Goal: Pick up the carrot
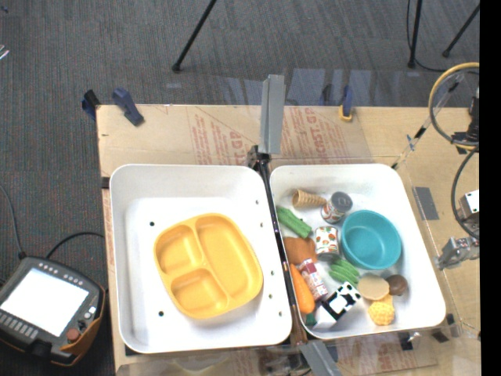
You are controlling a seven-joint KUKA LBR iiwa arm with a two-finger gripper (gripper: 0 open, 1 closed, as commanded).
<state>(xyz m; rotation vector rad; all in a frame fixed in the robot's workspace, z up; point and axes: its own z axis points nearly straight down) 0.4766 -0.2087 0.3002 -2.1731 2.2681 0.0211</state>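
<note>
1. So far nothing of the pick seems done: judged from how things lie, the carrot is not yet lifted and the whole grasp is left to do.
2. Far left, off the worktop point(196, 131), a handheld control pendant point(48, 308) lies on the floor with its screen lit.
3. The left bin point(129, 186) holds a yellow divided plate point(208, 265), lying flat near its middle.
4. The right bin point(407, 202) is crowded. The carrot point(302, 290) lies on the bin floor hard against the left wall, close to the front corner, its long axis running roughly front to back.
5. Neighbours press in on it: a brown piece point(298, 250) just behind it, a small labelled bottle point(313, 280) lying alongside on its right, touching or nearly so, and a black-and-white block point(341, 300) near its front end.
6. Farther right sit a green bean pod point(293, 222), a small can point(326, 240), a teal bowl point(371, 240) and a piece of corn point(381, 312), all apart from the carrot.
7. At the right edge only cables and bits of hardware are seen; whether the pincer is released or clenched cannot be told.
8. What remains, as a judgement: reach in, come down over the carrot between wall and bottle, close, and lift. The tight fit there looks the chief risk.
</note>
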